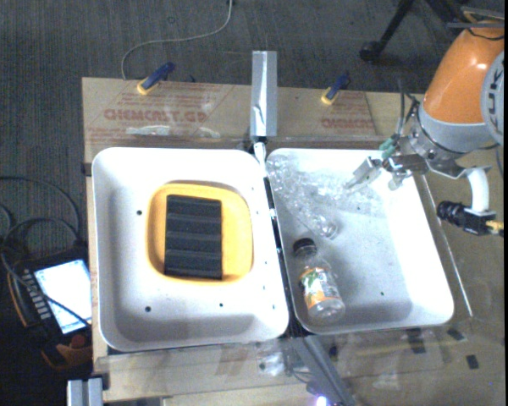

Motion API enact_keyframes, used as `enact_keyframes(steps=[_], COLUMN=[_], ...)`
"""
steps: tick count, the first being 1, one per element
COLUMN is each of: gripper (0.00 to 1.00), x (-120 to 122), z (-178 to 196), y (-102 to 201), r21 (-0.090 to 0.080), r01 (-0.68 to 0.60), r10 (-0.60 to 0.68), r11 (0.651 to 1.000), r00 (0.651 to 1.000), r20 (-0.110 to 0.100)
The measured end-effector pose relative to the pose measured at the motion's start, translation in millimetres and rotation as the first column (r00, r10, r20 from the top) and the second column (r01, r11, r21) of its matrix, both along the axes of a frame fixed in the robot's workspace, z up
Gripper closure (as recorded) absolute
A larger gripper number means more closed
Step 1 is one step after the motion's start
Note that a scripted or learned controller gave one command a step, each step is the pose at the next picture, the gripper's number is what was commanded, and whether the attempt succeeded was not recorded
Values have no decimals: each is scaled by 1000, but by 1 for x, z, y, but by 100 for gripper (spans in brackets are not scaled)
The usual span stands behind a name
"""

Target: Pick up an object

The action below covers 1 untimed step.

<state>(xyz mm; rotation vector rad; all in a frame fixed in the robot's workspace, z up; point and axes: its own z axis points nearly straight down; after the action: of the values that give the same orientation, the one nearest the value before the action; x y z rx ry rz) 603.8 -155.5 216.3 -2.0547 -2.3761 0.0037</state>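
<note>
The gripper [374, 169] sits at abt 1 o'clock of the right bin [423, 307], hanging over its far right corner w/ the fingers spread apart and nothing between them. Right under it, toward 9 o'clock, there's crumpled clear plastic [309, 189] spread across the top of that bin. Going toward 7 o'clock from the gripper you hit a small black cap [303, 246], and just past that a clear plastic bottle [320, 291] w/ an orange label, lying on its side near the bin's near left edge, well apart from the gripper. Left bin [118, 252] at 9 o'clock has a yellow tray [158, 235] w/ a black ribbed block [193, 236] sitting in it, approx centered. Arm [466, 83] comes in from 2 o'clock, orange band showing.
</note>
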Motion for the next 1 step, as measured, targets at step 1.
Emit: enact_keyframes(steps=[1], gripper=[0], x=[-27], z=[-55], y=[47], r21=[2], r01=[-6], r10=[6], r11=[1000], r00=[1000], r20=[-1])
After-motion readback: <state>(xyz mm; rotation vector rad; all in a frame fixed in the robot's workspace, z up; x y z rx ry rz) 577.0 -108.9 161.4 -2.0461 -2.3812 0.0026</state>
